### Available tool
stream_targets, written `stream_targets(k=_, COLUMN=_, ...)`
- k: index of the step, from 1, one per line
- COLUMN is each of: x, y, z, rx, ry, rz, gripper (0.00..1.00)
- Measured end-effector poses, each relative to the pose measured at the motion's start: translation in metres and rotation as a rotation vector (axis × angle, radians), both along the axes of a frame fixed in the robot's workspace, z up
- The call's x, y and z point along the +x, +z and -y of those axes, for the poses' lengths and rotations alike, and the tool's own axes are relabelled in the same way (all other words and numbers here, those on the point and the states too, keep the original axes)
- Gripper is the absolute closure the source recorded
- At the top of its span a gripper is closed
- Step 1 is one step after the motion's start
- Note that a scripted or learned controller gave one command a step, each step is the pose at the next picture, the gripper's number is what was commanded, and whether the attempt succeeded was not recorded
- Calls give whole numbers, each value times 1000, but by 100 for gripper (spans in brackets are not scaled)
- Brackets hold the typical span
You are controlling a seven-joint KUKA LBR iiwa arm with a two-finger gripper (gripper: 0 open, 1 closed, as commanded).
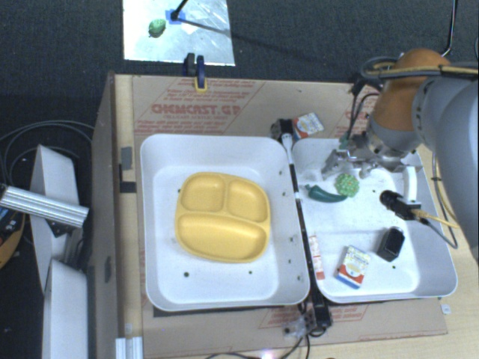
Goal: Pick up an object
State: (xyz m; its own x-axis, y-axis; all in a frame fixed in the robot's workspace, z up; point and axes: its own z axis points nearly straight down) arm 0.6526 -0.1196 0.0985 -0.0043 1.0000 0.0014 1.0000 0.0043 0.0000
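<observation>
The arm reaches in from the right, orange band up, its gripper [349, 163] low over the right bin [430, 275]; whether the jaws are parted or closed, I cannot tell. Just below the gripper sits a green bumpy ball [346, 185], with a dark green pepper [322, 194] touching its left side. Further from the ball lie a black block [391, 243] and a small carton [352, 266]. In the left bin [161, 200], a yellow divided plate [222, 216]. The cardboard reads "CHEMCAST".
</observation>
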Motion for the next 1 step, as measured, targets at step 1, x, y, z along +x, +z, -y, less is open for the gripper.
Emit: stream_targets(k=1, x=-20, y=-14, z=-2, rx=-2, ry=-3, rz=1, gripper=0)
